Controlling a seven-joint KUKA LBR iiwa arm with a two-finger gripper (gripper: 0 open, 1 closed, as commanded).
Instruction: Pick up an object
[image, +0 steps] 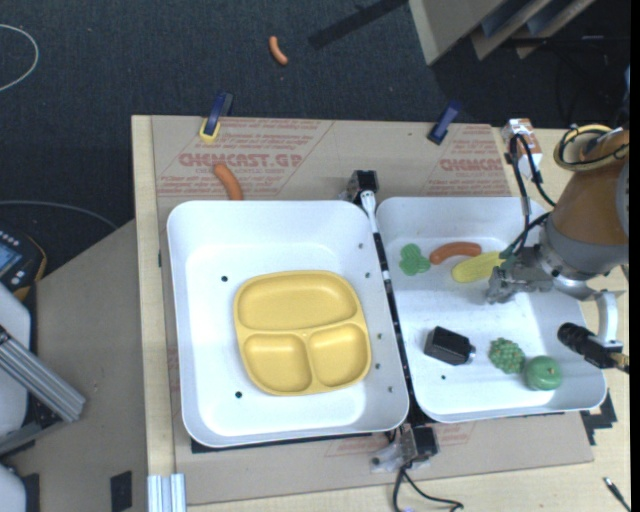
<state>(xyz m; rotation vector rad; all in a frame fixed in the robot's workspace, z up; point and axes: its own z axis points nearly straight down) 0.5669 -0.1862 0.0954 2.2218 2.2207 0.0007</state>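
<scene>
The right bin (560, 400) holds several toy foods. A yellow banana (474, 267) lies near its back, just below an orange sausage (455, 251). A small green leafy piece (413, 260) sits to their left. Toward the front are a black block (448, 346), a bumpy green piece (507, 355) and a green apple (543, 373). My gripper (505, 282) reaches in from the right and hangs low at the banana's right end, seemingly touching it. Nothing is visibly lifted.
The left bin (200, 300) carries a yellow divided plate (300, 330). Another orange sausage (229, 180) lies on the bench behind that bin. Blue clamps (213, 115) (443, 125) grip the bench's back edge. The arm's orange-banded wrist (590, 205) stands over the right bin's right side.
</scene>
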